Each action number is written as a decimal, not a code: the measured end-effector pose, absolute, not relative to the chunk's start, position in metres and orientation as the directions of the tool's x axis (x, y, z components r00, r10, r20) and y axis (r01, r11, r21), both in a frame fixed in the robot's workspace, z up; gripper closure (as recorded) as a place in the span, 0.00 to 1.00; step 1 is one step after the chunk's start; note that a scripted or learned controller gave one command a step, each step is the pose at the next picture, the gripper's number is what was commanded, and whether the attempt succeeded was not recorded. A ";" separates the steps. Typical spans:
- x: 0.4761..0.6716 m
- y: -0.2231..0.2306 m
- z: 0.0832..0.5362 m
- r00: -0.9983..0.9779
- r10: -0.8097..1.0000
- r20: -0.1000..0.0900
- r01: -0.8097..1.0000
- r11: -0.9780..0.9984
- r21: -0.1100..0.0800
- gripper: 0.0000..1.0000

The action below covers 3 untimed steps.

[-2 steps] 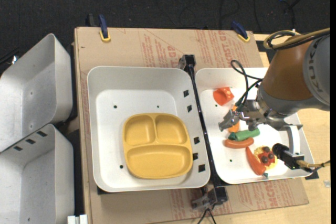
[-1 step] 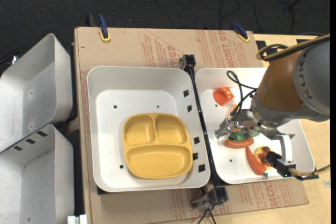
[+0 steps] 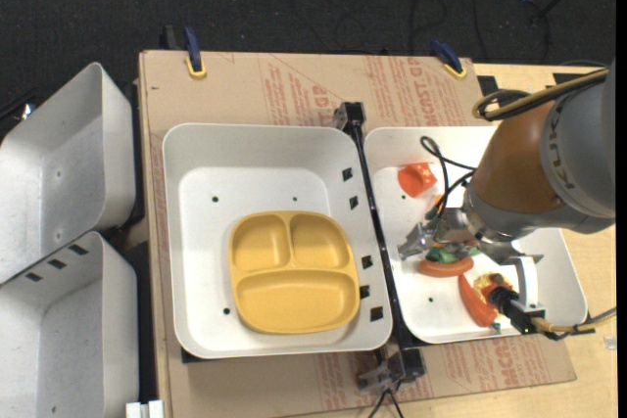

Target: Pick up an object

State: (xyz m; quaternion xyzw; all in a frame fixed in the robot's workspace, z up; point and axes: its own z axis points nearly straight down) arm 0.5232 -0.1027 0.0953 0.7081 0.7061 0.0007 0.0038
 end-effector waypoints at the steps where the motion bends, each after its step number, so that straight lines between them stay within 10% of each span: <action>1: 0.525 -0.104 0.108 0.005 1.000 -0.006 1.000 -0.005 0.012 1.00; 3: 0.513 -0.114 0.212 -0.001 1.000 -0.001 1.000 0.001 0.005 1.00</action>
